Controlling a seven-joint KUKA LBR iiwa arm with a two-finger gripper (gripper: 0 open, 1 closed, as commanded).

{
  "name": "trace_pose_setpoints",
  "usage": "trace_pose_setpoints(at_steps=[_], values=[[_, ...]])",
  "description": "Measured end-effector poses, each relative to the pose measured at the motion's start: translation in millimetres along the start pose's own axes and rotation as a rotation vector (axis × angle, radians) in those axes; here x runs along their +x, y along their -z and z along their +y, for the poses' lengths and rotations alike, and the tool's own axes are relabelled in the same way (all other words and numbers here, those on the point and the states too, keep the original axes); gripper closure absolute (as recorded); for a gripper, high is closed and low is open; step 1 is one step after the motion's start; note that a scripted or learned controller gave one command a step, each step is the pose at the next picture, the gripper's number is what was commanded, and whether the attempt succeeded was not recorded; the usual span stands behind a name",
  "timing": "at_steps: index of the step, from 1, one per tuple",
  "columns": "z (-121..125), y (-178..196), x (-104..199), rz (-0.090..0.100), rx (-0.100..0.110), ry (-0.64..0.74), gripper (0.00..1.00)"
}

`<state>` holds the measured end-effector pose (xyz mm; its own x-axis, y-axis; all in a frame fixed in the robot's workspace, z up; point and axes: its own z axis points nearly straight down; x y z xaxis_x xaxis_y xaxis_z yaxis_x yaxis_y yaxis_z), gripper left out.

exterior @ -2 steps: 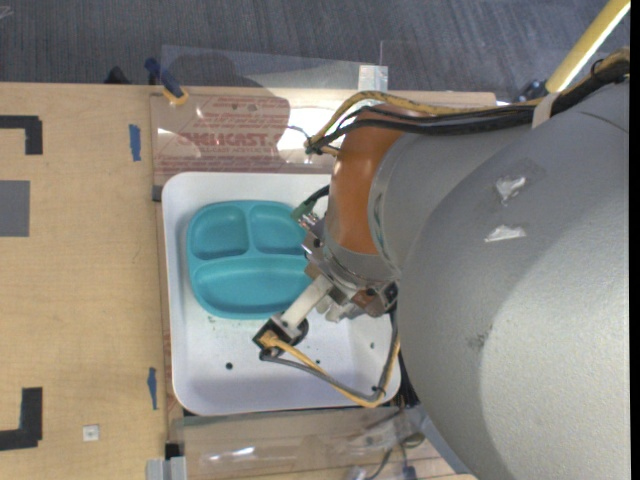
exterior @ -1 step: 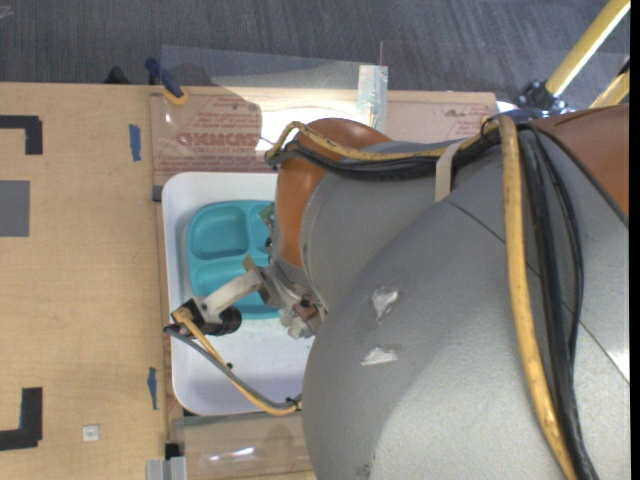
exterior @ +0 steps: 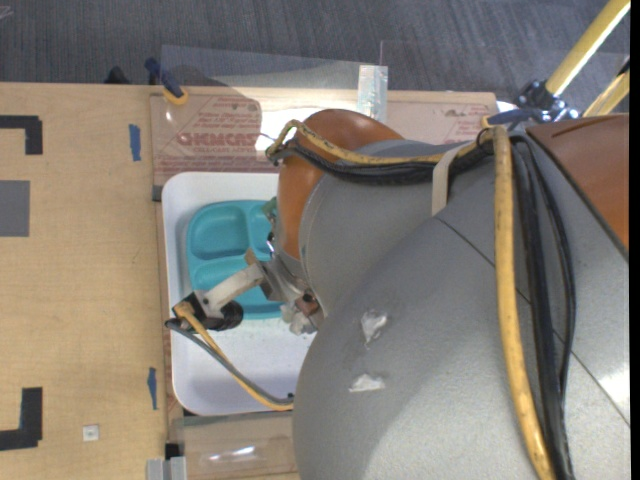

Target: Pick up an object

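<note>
The white bin (exterior: 193,383) on the tabletop (exterior: 80,268) holds a teal divided tray (exterior: 215,236), lying flat toward the bin's far side, with bare white floor on the near side. The grey arm (exterior: 430,328) covers the rest of the bin. The tool (exterior: 292,310) sits low at the tray's near-right edge, just over it, and whether it is clenched or released cannot be told.

Faint reddish print runs across the brownish protective sheet (exterior: 215,126) behind the white bin (exterior: 172,228), with one large word near its left corner and smaller lines toward its right end, all too blurred to read.
</note>
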<state>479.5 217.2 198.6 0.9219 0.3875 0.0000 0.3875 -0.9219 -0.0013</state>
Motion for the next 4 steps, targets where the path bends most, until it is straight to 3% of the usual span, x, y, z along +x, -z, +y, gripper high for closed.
trace_pose_setpoints(at_steps=[1,2,3,4], values=[[-7,1,2,0.000,-0.001,-0.155,1.00],[-7,144,4,0.009,0.001,-0.087,1.00],[-7,76,2,-0.005,-0.004,-0.183,1.00],[11,26,-2,-0.006,0.000,0.349,1.00]])
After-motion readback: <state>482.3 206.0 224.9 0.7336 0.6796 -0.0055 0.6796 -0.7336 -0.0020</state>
